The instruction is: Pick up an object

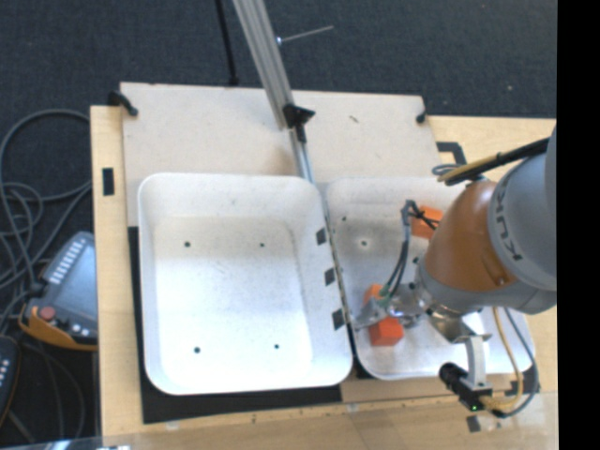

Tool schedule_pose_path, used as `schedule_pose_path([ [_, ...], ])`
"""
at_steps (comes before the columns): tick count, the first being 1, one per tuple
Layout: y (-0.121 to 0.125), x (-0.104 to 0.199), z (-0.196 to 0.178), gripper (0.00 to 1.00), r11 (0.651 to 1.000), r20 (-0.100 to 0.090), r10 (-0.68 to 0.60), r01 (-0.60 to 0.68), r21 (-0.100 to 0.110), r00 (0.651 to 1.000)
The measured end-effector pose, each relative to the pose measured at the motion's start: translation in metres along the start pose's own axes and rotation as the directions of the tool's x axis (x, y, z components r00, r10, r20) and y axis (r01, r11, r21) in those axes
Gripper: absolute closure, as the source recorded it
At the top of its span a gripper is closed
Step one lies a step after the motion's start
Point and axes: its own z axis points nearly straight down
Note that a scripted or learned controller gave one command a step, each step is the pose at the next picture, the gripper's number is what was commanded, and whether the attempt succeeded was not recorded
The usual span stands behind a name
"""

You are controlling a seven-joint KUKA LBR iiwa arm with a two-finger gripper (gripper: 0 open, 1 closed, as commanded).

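An orange-red block (385, 331) lies in the right bin (361, 214), near its front left corner. A smaller orange piece (375, 292) shows just behind it. Another orange object (427, 221) peeks out at the bin's back right, beside the arm. My gripper (387, 314) is low over the bin, right at the orange-red block, at the end of the orange-banded wrist (469, 247). The arm's bulk hides much of the right bin.
The left bin (234, 279) sits beside the right one, their rims meeting in the middle. A slanted metal pole (267, 54) rises from the bench behind the bins. Cables and a pendant (61, 289) lie left of the bench.
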Motion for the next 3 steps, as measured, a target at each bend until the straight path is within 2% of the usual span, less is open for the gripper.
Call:
schedule_pose_path([
  [1,0.001,0.001,-0.011,1.00,1.000,0.000,0.002,-0.002,-0.004,1.000],
  [2,0.056,0.062,-0.104,1.00,1.000,-0.006,-0.016,0.016,-0.005,1.000],
  [3,0.061,0.141,-0.099,1.00,1.000,-0.008,-0.017,0.017,0.006,1.000],
])
